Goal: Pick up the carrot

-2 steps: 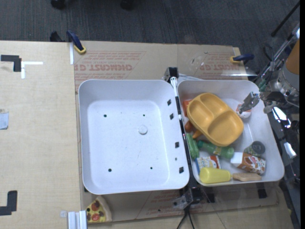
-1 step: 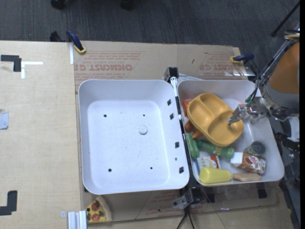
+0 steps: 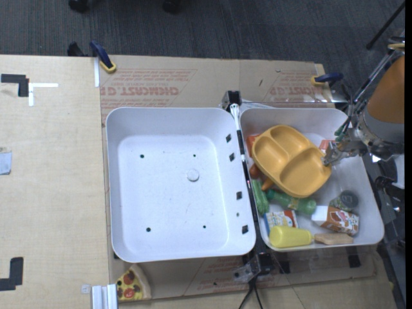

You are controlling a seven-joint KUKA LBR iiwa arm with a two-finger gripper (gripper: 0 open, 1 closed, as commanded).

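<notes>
My gripper (image 3: 331,153) sits at the yellow plate's (image 3: 290,161) right edge in the right bin (image 3: 368,179); whether it's open, I cannot tell. The carrot (image 3: 252,162) peeks out beneath the plate's left side.

Both bins (image 3: 122,192) looked like smooth glossy white plastic; the desk (image 3: 45,192) was matt pale wood, cardboard (image 3: 167,85) beneath.

Two bins side by side on bench (image 3: 51,192). Left bin (image 3: 122,237) beside right bin (image 3: 368,198), rims touching. In right bin: tray (image 3: 290,159) tilted at back, over other items; gripper (image 3: 329,154) at tray's right edge; bottle (image 3: 290,237) at front; pouch (image 3: 339,219) right of it. Pizza toy (image 3: 132,285) on bench before left bin.
</notes>
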